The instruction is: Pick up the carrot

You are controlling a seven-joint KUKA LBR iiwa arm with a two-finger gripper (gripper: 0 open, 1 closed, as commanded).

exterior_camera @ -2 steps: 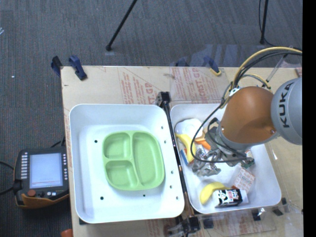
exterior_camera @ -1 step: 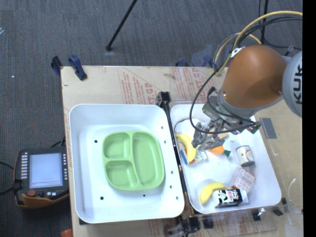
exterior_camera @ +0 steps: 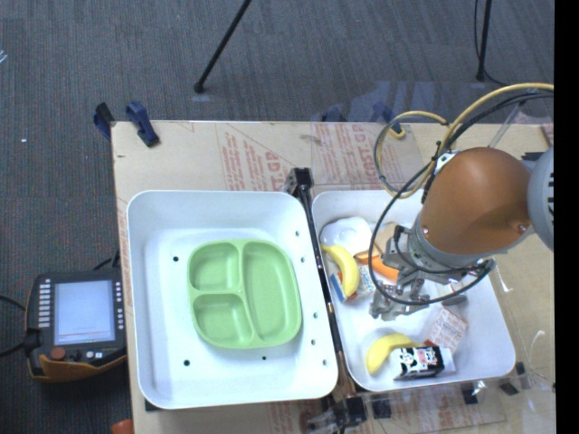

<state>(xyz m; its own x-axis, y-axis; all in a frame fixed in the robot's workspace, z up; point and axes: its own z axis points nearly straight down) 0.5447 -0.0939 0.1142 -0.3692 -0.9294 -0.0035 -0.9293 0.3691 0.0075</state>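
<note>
Two shallow white bins are sitting side by side on the table [exterior_camera: 235, 156], the left bin [exterior_camera: 145, 333] in the lower middle of the frame and the right bin [exterior_camera: 493, 333] toward the lower right. A green divided plate [exterior_camera: 244, 294] is lying in the left bin, its three compartments facing up. The arm [exterior_camera: 475, 202] is reaching in from the right edge of the frame, its orange band hanging over the right bin, and the claw [exterior_camera: 398, 301] is pointing down into the middle of that bin. How its tips are standing cannot be told from this angle. The carrot [exterior_camera: 384, 265] is showing as a small orange patch just up and left of the claw, partly hidden by the wrist, and whether the claw is touching it cannot be told. A banana [exterior_camera: 342, 269] is lying left of the carrot, beside a white round object [exterior_camera: 348, 233] near the bin's upper left corner. A second banana [exterior_camera: 384, 349] is resting at the lower edge of the bin, touching a small black and white carton [exterior_camera: 421, 361]. A crumpled pale packet [exterior_camera: 448, 325] is lying right of the claw. A handheld screen unit [exterior_camera: 77, 319] is sitting at the frame's lower left, off the table.
</note>
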